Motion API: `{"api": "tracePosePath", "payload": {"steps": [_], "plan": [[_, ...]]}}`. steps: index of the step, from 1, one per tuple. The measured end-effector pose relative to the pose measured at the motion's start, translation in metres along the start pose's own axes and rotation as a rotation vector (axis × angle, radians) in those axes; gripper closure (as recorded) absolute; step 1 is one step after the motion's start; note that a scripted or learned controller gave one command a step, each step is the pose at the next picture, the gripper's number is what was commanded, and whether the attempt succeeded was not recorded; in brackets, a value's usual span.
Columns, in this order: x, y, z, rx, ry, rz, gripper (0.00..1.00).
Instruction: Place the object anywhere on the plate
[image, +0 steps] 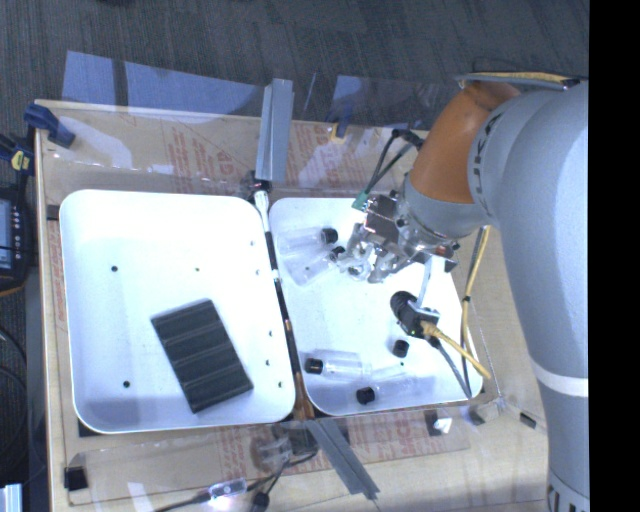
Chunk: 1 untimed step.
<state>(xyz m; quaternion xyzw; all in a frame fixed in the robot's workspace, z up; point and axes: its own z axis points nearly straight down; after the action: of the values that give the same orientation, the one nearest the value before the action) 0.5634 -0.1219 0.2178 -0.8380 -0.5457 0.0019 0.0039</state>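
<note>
Our end effector (372, 255) sits low over the upper part of the right bin (448, 385), at the end of the grey arm (530, 180) with its orange band (455, 140). We cannot tell how its fingers stand, since metal parts and cables blur together there.

Just to the left of the end effector we see a clear plastic bottle with a black cap (308, 248) lying on the bin floor, its cap pointing toward the end effector. Whether the two are touching we cannot tell. Below the end effector, toward the near wall of the same bin, a second clear bottle (340, 366) lies on its side, and a few small black caps or pieces (365, 396) rest close by. A black-tipped cable (408, 312) hangs between them and the end effector.

Well to the left, across the divider, lies the left bin (90, 230). On its floor, toward the near side, rests the dark ribbed plate (201, 354), tilted at an angle, with nothing on top of it. Both bins rest on the wooden surface (180, 150).
</note>
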Motion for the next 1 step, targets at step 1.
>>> {"api": "tracePosePath", "payload": {"steps": [1], "plan": [[0.0970, 0.0562, 0.0129, -0.004, -0.002, 0.137, 1.00]]}}
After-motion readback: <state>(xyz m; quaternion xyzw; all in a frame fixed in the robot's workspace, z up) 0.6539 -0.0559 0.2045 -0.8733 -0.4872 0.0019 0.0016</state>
